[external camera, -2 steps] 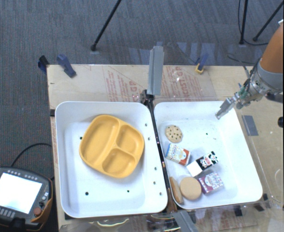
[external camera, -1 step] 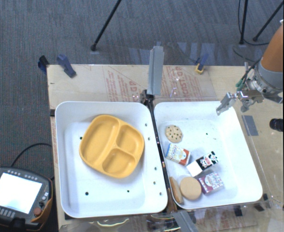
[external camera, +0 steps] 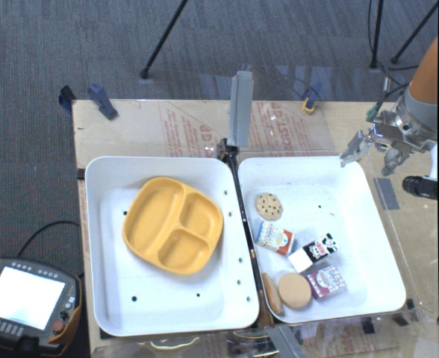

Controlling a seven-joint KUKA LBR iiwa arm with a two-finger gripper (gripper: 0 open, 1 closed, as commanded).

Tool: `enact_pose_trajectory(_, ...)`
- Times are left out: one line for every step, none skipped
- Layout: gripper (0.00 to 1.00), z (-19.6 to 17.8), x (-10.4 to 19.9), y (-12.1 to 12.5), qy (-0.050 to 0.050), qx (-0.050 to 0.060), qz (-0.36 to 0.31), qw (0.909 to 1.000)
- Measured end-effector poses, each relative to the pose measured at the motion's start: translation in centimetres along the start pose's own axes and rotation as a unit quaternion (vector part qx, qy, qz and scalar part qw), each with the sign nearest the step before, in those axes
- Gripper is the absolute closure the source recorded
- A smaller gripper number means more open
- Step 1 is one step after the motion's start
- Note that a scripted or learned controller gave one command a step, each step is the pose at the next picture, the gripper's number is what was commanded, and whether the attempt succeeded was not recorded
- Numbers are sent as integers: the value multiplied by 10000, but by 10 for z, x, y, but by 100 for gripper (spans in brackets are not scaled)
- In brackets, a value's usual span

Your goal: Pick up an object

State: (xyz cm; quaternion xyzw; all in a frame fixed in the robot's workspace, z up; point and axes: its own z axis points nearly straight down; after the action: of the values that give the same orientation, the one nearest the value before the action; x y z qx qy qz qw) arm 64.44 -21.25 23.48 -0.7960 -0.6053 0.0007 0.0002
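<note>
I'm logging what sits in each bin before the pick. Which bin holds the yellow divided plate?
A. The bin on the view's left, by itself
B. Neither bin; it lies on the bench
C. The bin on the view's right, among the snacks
A: the yellow divided plate lies inside the left bin with nothing else in it, while the cookie and small packets lie in the right bin.

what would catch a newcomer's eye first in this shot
The yellow divided plate stands out, lying alone in the left bin. Next comes the cluster in the right bin: a cookie, a small carton, a black and white box, a purple packet and a tan disc. The gripper sits at the right bin's far right corner, open and holding nothing.
</note>
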Motion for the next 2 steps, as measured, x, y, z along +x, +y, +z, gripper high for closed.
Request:
enact_pose_trajectory(0, 119, -13, -88, -1, 64, 1782, 9840)
enact_pose_trajectory(100, 108, -13, -86, 9, 54, 1768, 9842)
